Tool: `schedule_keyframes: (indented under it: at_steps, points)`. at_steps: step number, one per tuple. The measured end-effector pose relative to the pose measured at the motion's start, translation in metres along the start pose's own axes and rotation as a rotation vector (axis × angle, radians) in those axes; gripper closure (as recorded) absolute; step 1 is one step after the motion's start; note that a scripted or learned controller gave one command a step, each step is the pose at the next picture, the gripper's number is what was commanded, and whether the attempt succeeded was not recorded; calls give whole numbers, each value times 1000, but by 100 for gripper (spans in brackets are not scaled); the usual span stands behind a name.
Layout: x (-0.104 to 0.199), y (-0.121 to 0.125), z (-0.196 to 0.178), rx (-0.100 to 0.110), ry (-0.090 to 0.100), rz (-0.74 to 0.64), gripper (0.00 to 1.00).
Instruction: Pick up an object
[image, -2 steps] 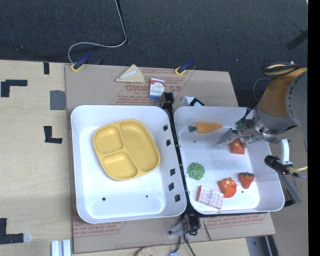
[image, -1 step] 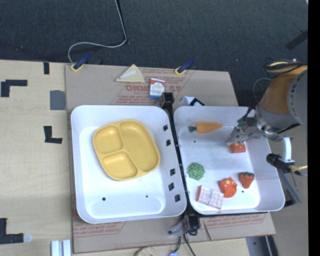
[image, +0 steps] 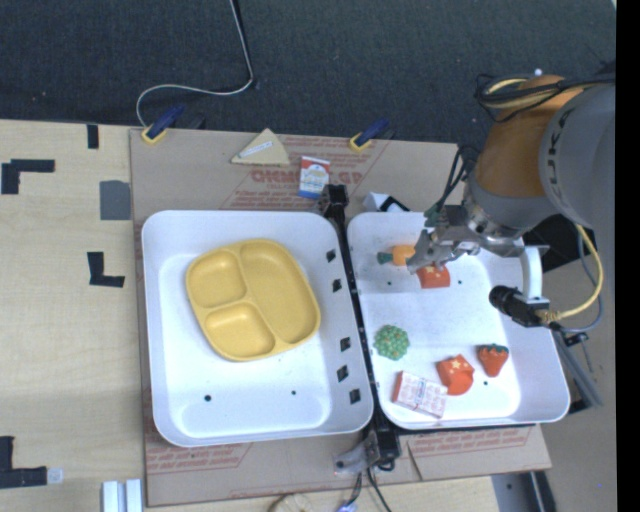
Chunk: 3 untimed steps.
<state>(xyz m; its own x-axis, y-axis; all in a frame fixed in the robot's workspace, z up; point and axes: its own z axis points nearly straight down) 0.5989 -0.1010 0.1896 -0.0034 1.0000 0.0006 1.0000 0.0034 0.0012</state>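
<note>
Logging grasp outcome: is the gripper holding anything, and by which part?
Cannot be told. The gripper sits low in the right white bin, over a small red block and beside an orange piece; no hold is visible.

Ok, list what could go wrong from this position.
1. The gripper sits over two close pieces, an orange toy and a red toy, so it may catch neither cleanly or nudge one away.
2. Both lie near the right bin's far rim, which could block the approach.

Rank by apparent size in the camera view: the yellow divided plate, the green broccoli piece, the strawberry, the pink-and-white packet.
1. Yellow divided plate, by far the largest.
2. Pink-and-white packet.
3. Green broccoli piece.
4. Strawberry.
Packet and broccoli look close in size; that order is unsure.
</note>
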Motion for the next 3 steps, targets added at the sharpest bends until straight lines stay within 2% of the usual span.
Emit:
schedule_keyframes:
  at_steps: [1, 2, 3]
  points:
    - [54, -32, 6, 4, 0, 1, 100]
    - [113, -17, -7, 3, 0, 1, 100]
    - [133, -27, -33, 3, 0, 1, 100]
